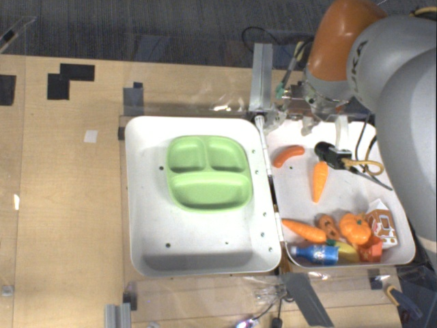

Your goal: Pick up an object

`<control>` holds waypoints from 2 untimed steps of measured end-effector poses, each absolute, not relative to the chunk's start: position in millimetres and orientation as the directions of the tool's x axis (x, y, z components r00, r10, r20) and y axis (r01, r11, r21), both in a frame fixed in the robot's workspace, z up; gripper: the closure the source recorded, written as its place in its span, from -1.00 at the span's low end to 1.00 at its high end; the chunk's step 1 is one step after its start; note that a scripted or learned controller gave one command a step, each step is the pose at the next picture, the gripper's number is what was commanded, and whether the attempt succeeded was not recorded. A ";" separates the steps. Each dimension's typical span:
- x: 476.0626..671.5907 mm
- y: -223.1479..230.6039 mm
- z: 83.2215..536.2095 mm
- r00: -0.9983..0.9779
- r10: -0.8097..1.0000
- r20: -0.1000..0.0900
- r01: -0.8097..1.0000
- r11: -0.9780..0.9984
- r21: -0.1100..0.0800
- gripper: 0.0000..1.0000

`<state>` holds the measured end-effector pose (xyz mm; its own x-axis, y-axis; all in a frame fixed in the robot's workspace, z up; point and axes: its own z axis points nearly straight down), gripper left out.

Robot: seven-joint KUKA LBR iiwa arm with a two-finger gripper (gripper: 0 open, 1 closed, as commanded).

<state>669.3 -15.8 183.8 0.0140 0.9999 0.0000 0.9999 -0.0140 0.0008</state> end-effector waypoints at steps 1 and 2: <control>669.4 -10.1 213.2 -0.205 0.979 0.000 0.979 0.205 0.001 -1.00; 600.8 -64.1 182.1 -0.217 0.976 0.001 0.976 0.217 -0.002 -1.00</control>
<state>600.8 -64.1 182.1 -0.2174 0.9761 0.0007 0.9761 0.2174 -0.0020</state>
